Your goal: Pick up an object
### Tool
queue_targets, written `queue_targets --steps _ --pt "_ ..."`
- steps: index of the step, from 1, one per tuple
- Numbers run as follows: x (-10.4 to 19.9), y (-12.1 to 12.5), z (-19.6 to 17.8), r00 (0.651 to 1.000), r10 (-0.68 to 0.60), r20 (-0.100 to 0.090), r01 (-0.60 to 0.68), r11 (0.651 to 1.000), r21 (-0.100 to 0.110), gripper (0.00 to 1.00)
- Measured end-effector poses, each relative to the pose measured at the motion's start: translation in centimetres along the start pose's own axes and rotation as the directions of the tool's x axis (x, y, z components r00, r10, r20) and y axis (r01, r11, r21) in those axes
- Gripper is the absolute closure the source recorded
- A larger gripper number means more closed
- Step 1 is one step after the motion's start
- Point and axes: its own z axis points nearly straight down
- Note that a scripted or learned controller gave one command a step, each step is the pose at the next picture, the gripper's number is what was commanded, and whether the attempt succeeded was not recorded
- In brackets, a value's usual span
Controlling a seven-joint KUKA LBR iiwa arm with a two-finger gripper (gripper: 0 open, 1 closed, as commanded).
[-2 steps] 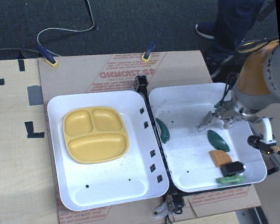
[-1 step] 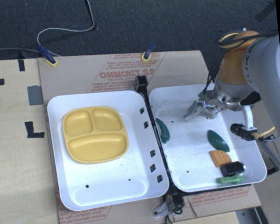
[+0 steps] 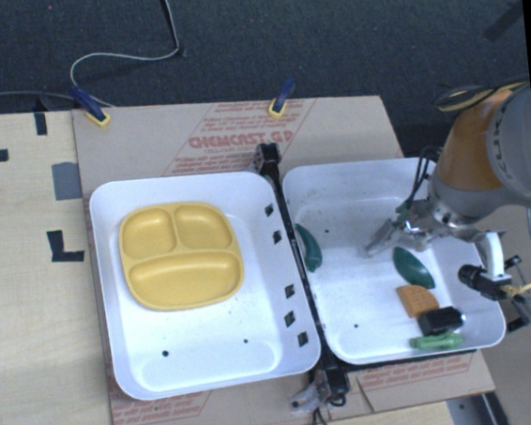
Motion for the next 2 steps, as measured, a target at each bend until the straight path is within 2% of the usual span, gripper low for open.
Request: queue_targets --steps 1,2 --pt "0.0 0.08 -0.99 1.0 0.0 0.001 0.0 1.0 -0.002 1.0" --pt "0.01 0.07 -0.97 1.0 0.0 0.001 0.0 1.0 -0.002 0.0"
